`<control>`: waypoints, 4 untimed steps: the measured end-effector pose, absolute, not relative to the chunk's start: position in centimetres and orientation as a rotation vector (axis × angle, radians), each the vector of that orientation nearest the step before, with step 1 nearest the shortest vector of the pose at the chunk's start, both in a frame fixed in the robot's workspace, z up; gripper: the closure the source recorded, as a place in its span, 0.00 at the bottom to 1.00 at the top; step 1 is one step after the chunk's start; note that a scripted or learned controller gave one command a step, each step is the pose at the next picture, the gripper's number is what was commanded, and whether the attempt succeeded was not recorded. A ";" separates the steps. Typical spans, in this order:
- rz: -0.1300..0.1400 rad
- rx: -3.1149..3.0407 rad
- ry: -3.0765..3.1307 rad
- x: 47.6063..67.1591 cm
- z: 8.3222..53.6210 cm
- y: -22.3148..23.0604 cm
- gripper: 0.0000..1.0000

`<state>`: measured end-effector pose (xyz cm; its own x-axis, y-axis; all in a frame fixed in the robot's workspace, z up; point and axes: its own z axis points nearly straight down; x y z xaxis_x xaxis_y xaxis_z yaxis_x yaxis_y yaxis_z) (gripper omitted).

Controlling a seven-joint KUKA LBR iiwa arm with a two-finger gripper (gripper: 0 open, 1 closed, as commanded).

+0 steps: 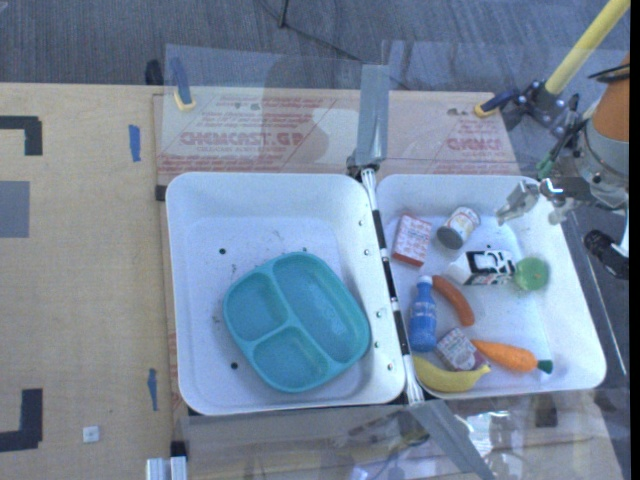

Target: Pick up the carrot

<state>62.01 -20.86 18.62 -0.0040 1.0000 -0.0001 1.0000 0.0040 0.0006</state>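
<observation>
The carrot [508, 356] is orange with a green stub at its right end. It lies flat near the front right corner of the right bin [585, 318], just right of a banana [450, 376]. My gripper [535, 205] hovers over the bin's far right corner, well behind the carrot and apart from it. Its fingers [516, 204] stand open with nothing between them.
The right bin also holds a blue bottle [424, 314], an orange sausage [454, 300], a red-and-white box [412, 240], a can [458, 227], a black-and-white item [490, 266], a green ball [532, 274] and a small packet [457, 347]. A teal divided plate [296, 320] lies in the left bin [200, 208].
</observation>
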 end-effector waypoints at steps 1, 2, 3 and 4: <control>0.001 1.931 2.476 61.5 17.8 -21.0 0.00; 0.002 1.814 2.564 53.5 13.4 -20.2 0.00; 0.006 1.426 2.788 48.4 8.8 -19.9 0.00; 0.003 1.388 2.805 48.3 8.8 -17.0 0.00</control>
